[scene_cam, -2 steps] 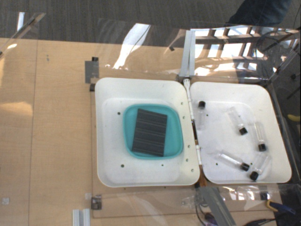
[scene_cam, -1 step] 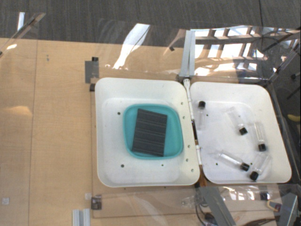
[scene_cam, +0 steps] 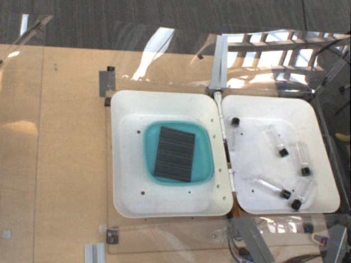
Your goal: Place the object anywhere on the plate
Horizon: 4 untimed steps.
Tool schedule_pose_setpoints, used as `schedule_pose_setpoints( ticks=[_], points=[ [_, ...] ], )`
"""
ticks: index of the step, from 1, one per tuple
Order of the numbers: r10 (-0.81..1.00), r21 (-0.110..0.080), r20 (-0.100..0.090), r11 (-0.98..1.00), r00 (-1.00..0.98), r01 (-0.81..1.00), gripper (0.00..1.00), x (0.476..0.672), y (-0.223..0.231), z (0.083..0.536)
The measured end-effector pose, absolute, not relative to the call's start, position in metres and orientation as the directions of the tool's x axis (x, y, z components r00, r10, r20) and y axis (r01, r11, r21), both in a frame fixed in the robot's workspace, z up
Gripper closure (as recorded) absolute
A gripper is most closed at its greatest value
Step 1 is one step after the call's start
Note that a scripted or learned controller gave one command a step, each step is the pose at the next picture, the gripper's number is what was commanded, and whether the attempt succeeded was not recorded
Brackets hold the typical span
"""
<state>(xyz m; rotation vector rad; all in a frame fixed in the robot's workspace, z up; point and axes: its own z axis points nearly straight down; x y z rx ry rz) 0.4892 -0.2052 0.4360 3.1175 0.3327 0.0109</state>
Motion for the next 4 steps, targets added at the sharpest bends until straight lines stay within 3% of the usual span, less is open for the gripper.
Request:
schedule_pose_setpoints(
  ticks=[3,4],
  points=[
    [0.211,0.006,0.007,-0.978,0.978,0.211,0.00,0.4953,-0.2050,0.4364],
    [0.207,0.006,0.007,-0.978,0.978,0.207,0.00,0.4892,-0.2052,0.4358]
  ],
)
